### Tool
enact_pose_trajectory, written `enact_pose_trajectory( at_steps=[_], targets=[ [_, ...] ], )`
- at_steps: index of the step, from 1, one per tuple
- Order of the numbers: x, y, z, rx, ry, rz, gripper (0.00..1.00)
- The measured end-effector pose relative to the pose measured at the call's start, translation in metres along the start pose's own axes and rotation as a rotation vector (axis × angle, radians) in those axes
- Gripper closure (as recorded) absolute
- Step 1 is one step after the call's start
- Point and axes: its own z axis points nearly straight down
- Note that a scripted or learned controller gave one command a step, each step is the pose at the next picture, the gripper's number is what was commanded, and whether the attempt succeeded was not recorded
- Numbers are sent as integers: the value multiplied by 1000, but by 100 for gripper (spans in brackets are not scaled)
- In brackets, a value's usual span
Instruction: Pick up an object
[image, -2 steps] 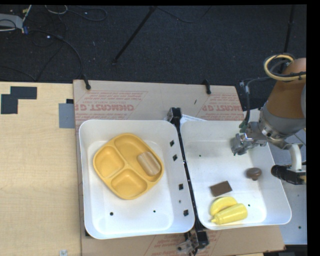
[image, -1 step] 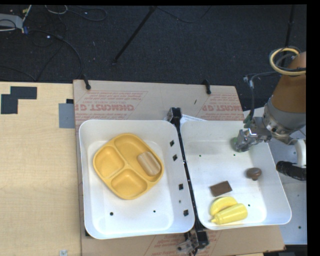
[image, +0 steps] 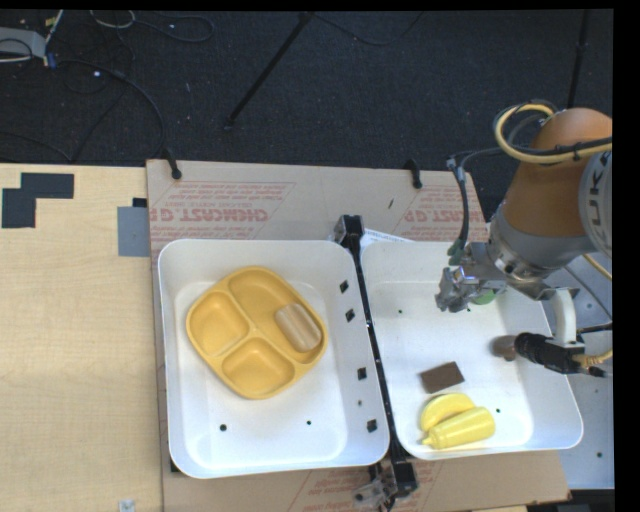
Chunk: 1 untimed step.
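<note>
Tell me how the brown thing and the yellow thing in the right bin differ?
The brown block is dark, flat and roughly square; the yellow toy is bright, rounded and lumpy. The brown block is clearly smaller than the yellow toy. The brown block lies nearer the bin's middle, the yellow toy close to the near rim. Both rest on the floor of the right bin, apart from the gripper.

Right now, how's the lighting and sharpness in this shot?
Camera view: even, soft light, faint shadows in the white bins; yellow tray and yellow toys fairly sharp; end effector small and murky; floor behind very dark.
</note>
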Motion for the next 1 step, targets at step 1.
enact_pose_trajectory(
  at_steps=[1],
  targets=[
    [58,-5,9,1,-1,0,100]
  ],
)
